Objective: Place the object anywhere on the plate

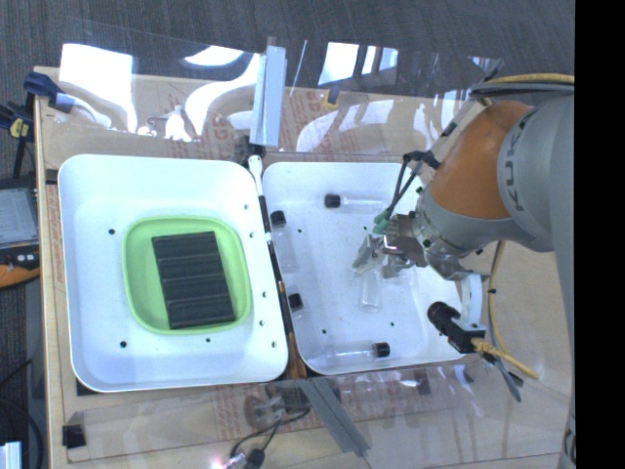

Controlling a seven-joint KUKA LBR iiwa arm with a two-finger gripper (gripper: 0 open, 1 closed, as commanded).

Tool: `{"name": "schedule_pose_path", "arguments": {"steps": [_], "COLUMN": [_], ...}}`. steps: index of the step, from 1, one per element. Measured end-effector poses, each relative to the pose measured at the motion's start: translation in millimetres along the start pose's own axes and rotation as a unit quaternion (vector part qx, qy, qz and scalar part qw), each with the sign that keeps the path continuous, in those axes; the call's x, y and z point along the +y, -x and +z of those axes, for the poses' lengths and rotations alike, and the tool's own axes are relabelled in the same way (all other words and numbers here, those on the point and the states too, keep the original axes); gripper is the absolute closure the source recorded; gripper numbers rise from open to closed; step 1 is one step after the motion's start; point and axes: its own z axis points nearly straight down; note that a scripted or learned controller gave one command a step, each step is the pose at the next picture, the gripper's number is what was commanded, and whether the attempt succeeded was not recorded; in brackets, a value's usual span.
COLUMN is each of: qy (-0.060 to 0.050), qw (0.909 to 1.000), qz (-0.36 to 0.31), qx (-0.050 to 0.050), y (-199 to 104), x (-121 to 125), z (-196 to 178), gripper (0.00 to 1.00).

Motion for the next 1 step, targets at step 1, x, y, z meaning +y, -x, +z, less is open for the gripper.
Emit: {"name": "schedule_pose_path", "arguments": {"steps": [1], "qy": [0.0], "qw": [1.0], "qz": [0.0], "qx": [0.0], "y": [0.0], "x": [0.0], "z": [0.0], "gripper": [0.0]}}
